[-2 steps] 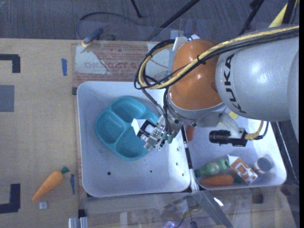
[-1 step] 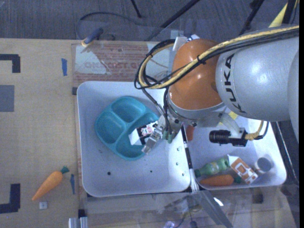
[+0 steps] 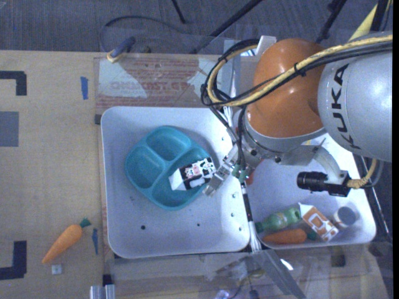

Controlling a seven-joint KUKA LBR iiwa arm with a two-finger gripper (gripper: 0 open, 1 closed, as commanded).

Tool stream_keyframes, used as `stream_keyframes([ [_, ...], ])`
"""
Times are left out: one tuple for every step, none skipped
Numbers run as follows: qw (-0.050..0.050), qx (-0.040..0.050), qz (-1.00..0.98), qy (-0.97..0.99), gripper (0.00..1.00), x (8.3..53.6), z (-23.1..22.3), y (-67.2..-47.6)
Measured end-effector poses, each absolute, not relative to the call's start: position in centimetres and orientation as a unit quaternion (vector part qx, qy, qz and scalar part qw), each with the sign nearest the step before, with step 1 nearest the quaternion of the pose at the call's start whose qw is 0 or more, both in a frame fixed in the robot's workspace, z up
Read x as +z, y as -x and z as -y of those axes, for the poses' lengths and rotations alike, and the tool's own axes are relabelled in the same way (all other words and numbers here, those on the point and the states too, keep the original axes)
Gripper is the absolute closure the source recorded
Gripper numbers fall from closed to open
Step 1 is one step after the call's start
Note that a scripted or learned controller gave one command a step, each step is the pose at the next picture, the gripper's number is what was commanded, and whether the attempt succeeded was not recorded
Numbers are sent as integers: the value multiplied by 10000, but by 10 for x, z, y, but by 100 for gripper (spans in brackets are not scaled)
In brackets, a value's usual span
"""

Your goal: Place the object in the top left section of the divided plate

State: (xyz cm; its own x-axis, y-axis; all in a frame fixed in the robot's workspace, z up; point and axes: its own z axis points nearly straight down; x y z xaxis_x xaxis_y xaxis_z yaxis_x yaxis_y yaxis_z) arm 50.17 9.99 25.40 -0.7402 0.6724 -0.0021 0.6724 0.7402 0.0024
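A teal divided plate (image 3: 156, 167) lies in the left bin (image 3: 187, 232), turned at an angle. A small white carton with black cow patches (image 3: 192, 174) lies at the plate's right side, over the large section near the rim. My gripper (image 3: 216, 174) reaches in from the right under the orange wrist band and sits right against the carton's right end. The arm hides how the carton and gripper meet. The plate's two smaller sections, at the top and at the left, hold nothing.
The right bin (image 3: 365, 226) holds a green bottle (image 3: 280, 218), an orange carrot (image 3: 287, 235), an orange-and-white carton (image 3: 318, 222) and a grey cup (image 3: 345, 215). A toy carrot (image 3: 62, 243) lies on the bench left of the bins. The arm's bulk covers the bins' dividing wall.
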Motion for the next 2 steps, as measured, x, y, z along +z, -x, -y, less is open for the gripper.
stream_keyframes([
  [12,7,-9070,-4212,0,336,-114,-521],
  [24,10,-9097,-4152,0,285,-71,-625],
])
